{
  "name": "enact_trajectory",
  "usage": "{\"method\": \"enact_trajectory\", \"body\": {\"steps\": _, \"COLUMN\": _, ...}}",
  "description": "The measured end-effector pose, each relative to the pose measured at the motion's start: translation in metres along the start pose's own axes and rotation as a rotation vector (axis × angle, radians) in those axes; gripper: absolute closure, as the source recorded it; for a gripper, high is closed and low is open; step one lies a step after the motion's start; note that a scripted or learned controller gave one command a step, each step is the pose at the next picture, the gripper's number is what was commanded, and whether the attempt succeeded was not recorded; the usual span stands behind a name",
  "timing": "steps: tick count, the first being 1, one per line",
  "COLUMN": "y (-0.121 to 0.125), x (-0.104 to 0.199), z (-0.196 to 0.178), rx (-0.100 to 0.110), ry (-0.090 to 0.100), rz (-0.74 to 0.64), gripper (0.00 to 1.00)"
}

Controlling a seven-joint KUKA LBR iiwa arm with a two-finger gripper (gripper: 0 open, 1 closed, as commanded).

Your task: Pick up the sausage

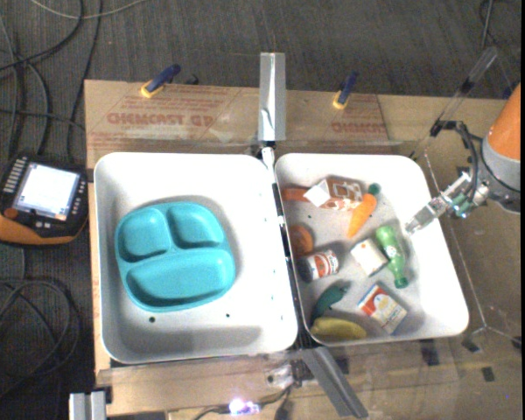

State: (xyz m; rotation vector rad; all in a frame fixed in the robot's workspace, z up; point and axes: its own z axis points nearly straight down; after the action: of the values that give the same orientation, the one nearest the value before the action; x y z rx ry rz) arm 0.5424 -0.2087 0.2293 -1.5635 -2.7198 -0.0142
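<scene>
I cannot tell how the jaws stand; the gripper [423, 220] is small and slanted here, hanging over the right side of the right bin [437, 309] with nothing visibly in it. Nearest to it lie a green bottle [392, 252] and a carrot [363, 215]. What I take for the sausage [300, 237] is the brownish-red piece well across the bin, close to the left wall, just above a small jar [320, 265]. I judge it light, smooth, probably a bit slippery, and rounded enough to roll. I'd take it across its middle, minding the wall and the jar.
</scene>
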Motion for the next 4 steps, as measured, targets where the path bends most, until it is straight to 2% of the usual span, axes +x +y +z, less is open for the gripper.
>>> {"method": "enact_trajectory", "body": {"steps": 1, "y": 0.003, "x": 0.002, "z": -0.008, "rx": -0.002, "ry": 0.003, "rz": -0.004, "gripper": 1.00}}
{"method": "enact_trajectory", "body": {"steps": 2, "y": -0.022, "x": 0.009, "z": 0.033, "rx": 0.008, "ry": -0.007, "rz": -0.241, "gripper": 1.00}}
{"method": "enact_trajectory", "body": {"steps": 3, "y": 0.032, "x": 0.016, "z": -0.007, "rx": 0.005, "ry": -0.007, "rz": -0.279, "gripper": 1.00}}
{"method": "enact_trajectory", "body": {"steps": 4, "y": -0.005, "x": -0.009, "z": 0.048, "rx": 0.008, "ry": -0.005, "rz": -0.688, "gripper": 1.00}}
